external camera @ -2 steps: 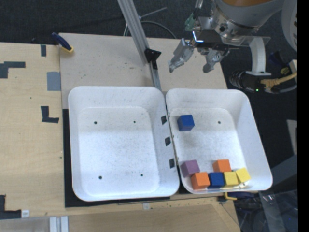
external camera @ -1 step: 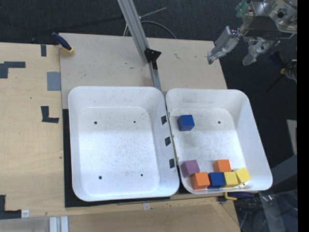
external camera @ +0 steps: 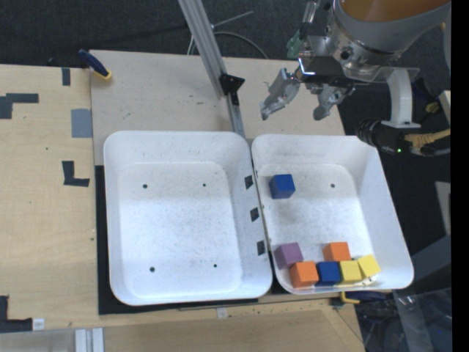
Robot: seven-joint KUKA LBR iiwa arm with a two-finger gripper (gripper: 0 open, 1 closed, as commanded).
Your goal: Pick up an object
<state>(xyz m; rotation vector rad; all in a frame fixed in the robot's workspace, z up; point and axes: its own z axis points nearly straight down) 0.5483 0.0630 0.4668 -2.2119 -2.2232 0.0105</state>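
Observation:
My gripper (external camera: 299, 104) hangs above the far rim of the right bin (external camera: 381, 189), its two fingers spread apart with nothing between them. A blue cube (external camera: 282, 186) lies alone in the right bin's upper left part, below the gripper. Along the near edge of that bin sits a cluster of cubes: purple (external camera: 289, 254), orange (external camera: 303, 273), blue (external camera: 329, 271), another orange (external camera: 336, 251), and two yellow (external camera: 352, 270) (external camera: 368, 264).
The left bin (external camera: 176, 218) sits beside the right one, with a thin divider between them. A slanted metal bar (external camera: 209, 39) runs down to the bins' far junction. A blue and yellow tool (external camera: 95, 64) lies on the bench at far left.

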